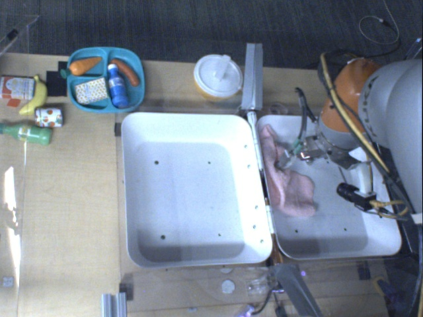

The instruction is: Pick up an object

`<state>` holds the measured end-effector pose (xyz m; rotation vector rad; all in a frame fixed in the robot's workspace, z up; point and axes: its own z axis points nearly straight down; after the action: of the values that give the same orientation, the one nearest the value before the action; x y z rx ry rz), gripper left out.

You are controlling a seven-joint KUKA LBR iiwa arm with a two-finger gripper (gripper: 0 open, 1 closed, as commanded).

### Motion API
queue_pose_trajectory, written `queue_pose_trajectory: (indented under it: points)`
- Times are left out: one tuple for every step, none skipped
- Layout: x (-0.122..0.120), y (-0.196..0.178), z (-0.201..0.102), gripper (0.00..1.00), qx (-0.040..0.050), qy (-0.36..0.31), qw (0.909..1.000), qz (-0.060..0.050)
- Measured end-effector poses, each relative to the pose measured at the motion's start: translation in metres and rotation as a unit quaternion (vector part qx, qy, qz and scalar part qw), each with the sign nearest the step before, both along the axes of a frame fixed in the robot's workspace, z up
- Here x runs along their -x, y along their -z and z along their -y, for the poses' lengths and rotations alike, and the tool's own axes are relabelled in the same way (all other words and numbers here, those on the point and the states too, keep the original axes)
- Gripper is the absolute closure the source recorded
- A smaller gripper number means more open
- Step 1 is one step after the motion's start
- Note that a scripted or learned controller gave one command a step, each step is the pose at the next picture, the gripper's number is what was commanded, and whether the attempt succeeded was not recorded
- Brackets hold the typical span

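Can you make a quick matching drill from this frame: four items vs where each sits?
Items:
1. pink cloth
2. blue sectioned tray
3. yellow cup with white lid
4. banana

Places:
A. far left of the bench
B. right bin, along its left side
C. bench above the left bin, by the divider post
D. bench above the left bin's left corner

Pairs: 1-B, 2-D, 3-C, 4-A
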<state>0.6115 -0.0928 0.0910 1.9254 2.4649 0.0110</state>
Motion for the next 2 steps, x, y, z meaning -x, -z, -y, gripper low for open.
queue_pose_trajectory:
  points:
    - [0.062, 0.000, 0.020, 0.00, 0.0014, -0.115, 0.9934, 0.000]
    - [0.047, 0.000, 0.004, 0.00, -0.0018, 0.079, 0.9969, 0.000]
